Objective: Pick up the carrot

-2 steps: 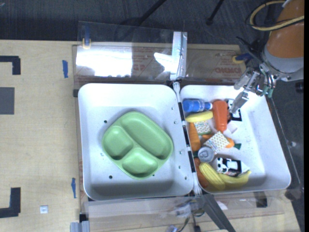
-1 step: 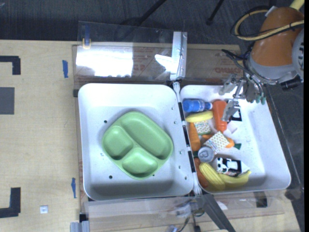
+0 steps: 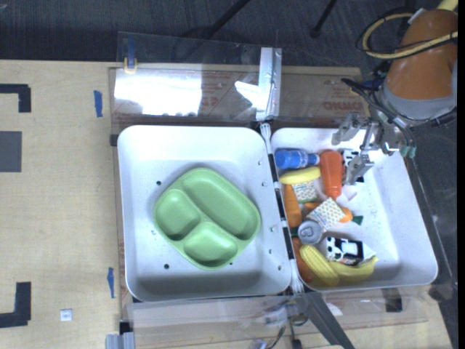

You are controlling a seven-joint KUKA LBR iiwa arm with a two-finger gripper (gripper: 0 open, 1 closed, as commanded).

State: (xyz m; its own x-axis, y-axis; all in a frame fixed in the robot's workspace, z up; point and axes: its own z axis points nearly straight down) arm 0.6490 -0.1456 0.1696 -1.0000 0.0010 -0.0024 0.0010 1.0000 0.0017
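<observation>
Gripper [image 3: 361, 155] is sitting at the upper right of the frame, over the top part of the right bin [image 3: 407, 217], and honestly I can't tell from this slanted view whether it's spread or pressed together, too much metal clutter up there. Nothing visibly in it.

The carrot [image 3: 331, 171] is just left of it, lying roughly upright in the picture, upper-middle of that bin. It's crowded: blue bottle [image 3: 294, 158] near its top end, a yellow thing [image 3: 299, 175] touching its left side, a checkered packet [image 3: 328, 213] below.

If I were driving this, I'd slide left a bit, come straight down and close across the carrot's narrow width, near its middle, since the right flank looks freer than the left.

Room-wise, the right half of the bin is bare white floor, so approach and retreat from there. The divider wall [image 3: 275, 187] between bins is close on the left, so don't overshoot. The left bin [image 3: 138, 158] holds a green tray [image 3: 207, 217].
</observation>
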